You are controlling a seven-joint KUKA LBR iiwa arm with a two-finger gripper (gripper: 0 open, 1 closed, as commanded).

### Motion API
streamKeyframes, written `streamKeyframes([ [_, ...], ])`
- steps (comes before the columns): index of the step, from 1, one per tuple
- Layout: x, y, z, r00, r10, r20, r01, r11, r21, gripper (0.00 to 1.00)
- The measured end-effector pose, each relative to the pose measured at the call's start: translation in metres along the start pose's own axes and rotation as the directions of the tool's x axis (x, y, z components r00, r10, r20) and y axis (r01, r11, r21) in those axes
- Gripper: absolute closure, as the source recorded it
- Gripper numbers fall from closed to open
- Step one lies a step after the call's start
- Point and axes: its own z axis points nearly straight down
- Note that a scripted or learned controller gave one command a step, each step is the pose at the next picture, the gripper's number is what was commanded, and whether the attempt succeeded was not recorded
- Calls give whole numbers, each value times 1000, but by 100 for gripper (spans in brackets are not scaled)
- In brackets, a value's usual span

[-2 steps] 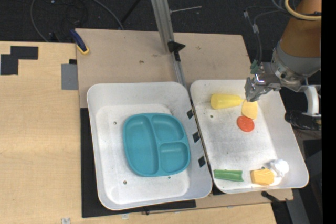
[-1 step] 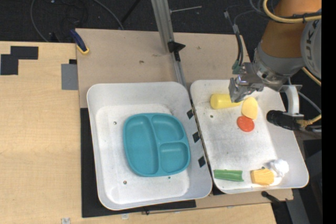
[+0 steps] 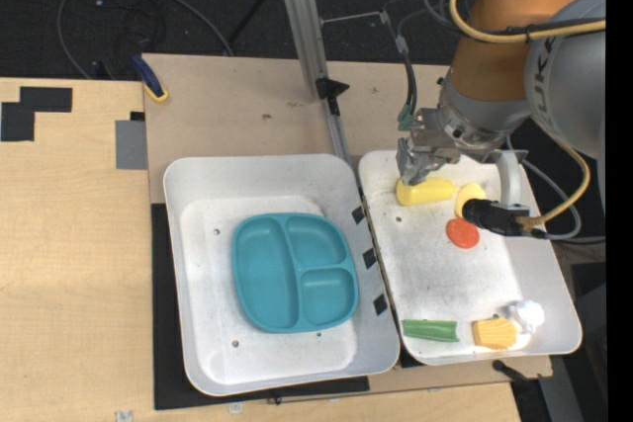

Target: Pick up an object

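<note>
Beyond the bench (image 3: 69,242) we lower our pincer (image 3: 420,170) at twelve o'clock in the right bin (image 3: 554,336), fingers spread astride the banana (image 3: 427,192) for grasping.

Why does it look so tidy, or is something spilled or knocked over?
Nothing stands out. The teal tray lies flat in the left bin; the toys in the right bin lie loose, with the gripper over the yellow piece.
</note>
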Motion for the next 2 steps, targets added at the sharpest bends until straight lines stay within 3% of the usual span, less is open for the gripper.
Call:
streamKeyframes([
  [2, 104, 6, 14, 1000, 0, 0, 0, 1000, 1, 100],
])
